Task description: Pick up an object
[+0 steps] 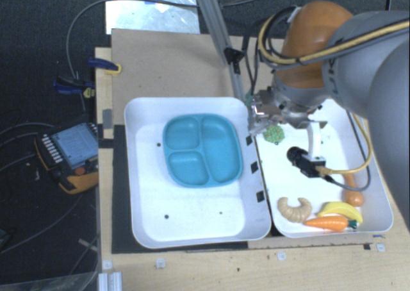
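One view: I saw my pincer (272,131) low over the right bin (378,222), broccoli (274,134) right at its tips; grip state, cannot tell. Approach step, I judged; next needed closing, then lifting.

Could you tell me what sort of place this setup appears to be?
Probably a robotics lab bench: a robot arm over two white bins, toy food such as a carrot, plus loose cables and clamps at the bench edge.

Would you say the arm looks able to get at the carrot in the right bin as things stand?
Probably yes: the carrot lies uncovered at the near edge of the right bin, though a banana and croissant crowd it closely.
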`<state>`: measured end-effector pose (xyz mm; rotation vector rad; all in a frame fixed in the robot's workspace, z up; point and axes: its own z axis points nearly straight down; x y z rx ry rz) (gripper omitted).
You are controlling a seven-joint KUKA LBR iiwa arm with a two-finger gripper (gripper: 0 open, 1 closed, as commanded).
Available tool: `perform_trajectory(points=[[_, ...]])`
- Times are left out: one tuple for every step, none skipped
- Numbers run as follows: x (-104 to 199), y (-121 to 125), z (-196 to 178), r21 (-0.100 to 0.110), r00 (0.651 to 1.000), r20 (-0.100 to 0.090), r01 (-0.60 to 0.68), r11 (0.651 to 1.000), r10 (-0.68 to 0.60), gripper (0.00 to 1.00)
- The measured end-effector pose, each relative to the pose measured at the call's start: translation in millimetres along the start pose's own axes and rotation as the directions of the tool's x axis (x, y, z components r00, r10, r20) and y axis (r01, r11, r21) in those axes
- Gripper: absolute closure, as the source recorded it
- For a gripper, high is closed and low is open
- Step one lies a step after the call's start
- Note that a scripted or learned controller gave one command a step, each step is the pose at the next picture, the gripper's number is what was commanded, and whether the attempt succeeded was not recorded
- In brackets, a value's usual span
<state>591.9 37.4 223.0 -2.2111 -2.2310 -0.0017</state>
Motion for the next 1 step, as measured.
perform_trajectory(points=[[49.2, -3.5, 7.9, 0.000, 1.000, -0.001, 0.001, 1.000, -0.001, 1.00]])
